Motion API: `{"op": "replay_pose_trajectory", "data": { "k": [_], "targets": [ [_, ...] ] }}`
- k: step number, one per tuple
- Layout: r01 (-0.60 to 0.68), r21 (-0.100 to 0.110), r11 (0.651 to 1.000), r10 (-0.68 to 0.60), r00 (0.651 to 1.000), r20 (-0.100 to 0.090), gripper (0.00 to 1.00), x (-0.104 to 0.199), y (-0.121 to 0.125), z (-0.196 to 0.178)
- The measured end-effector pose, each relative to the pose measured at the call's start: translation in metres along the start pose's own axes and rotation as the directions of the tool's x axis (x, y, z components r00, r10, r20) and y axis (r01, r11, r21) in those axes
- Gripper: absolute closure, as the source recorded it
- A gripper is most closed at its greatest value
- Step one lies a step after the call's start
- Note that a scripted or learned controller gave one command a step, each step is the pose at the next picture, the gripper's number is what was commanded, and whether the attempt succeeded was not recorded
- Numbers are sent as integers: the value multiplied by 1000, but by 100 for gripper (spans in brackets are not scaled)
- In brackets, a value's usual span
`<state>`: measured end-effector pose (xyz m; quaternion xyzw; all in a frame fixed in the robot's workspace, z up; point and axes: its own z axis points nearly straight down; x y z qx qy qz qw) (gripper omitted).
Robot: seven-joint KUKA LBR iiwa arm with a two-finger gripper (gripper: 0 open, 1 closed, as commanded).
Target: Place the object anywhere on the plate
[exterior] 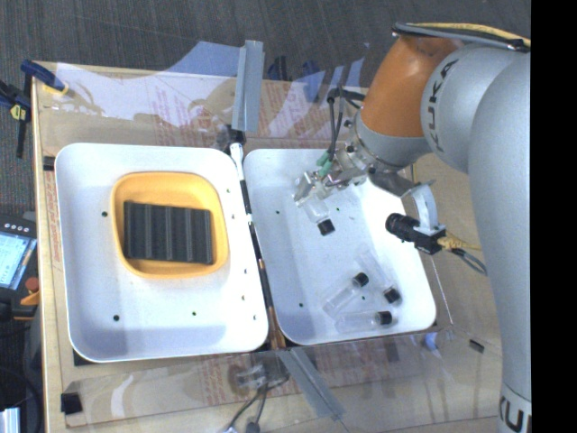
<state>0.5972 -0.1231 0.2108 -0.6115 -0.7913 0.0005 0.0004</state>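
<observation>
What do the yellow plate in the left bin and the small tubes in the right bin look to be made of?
yellow plate: likely plastic, matte opaque yellow rim; a dark ribbed insert sits in it.
small tubes: clear plastic or glass, see-through bodies with black caps.
right bin: white, smooth, probably plastic.

From my remote feed: two shallow white bins, the left bin (81, 165) and the right bin (288, 278), sit side by side, rims touching, on the wooden bench (135, 386). A grey metal bar (246, 88) runs from the seam between them towards the bench's far edge, across printed sheets (135, 106). A blue-handled clamp (43, 75) grips the far left corner. A small lit screen (13, 255) sits off the left edge. Dark carpet (135, 16) lies beyond.
</observation>
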Motion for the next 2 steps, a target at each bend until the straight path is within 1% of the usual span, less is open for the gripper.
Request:
{"op": "replay_pose_trajectory", "data": {
  "k": [1, 2],
  "targets": [
    [216, 0, 976, -216, 976, 0, 100, 57, 32, -9],
    [216, 0, 976, -216, 976, 0, 0, 57, 32, -9]
  ]
}}
